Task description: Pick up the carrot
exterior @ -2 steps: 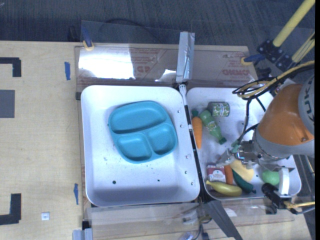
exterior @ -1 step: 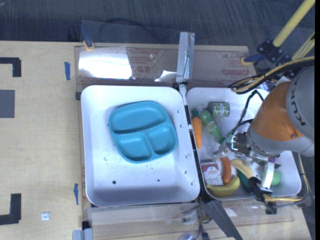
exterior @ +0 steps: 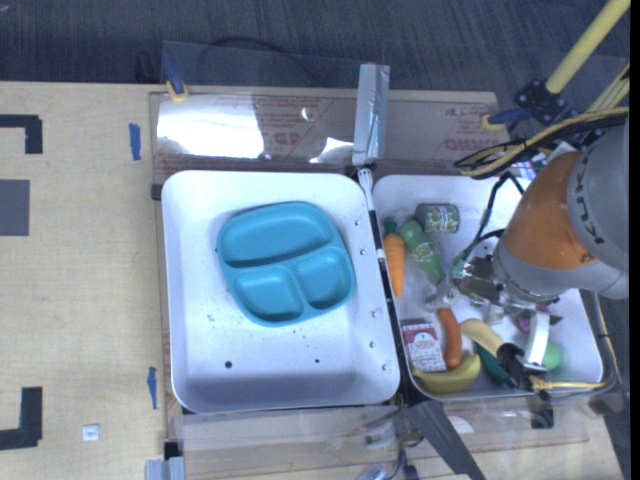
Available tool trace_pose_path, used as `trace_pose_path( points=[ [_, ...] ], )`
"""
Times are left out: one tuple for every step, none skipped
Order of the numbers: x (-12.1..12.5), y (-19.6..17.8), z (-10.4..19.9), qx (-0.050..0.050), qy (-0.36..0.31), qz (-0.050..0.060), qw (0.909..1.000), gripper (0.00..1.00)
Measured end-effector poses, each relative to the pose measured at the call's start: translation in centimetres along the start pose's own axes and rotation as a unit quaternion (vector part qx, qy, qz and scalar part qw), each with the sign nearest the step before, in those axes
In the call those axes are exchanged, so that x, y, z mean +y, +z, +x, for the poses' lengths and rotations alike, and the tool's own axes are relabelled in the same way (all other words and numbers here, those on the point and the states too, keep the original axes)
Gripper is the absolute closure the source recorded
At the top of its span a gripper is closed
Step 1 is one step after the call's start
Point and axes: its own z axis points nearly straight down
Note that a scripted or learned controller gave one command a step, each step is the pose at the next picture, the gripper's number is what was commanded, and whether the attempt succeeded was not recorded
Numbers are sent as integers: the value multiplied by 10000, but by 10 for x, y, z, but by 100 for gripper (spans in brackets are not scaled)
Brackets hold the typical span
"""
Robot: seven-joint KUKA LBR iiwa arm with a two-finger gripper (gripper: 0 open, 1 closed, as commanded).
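1. The carrot (exterior: 395, 264) is seen in the right bin (exterior: 590, 318), lying lengthwise along its left wall, green top toward the far side and tip toward the near side.
2. The gripper (exterior: 470, 286) hangs to the carrot's right, over the clutter; whether it is wide or narrow cannot be told.
3. The carrot is judged a light, stiff, smooth toy, likely slippery.
4. A hold across the thick middle is advised, though the wall just beside it leaves little room.
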Motion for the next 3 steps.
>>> trace_pose_path(
  points=[
    [-2,-99,114,21,22,13,10000,0],
    [-26,-97,93,3,-1607,45,9870,0],
    [-26,-97,93,4,-1608,45,9870,0]
  ],
)
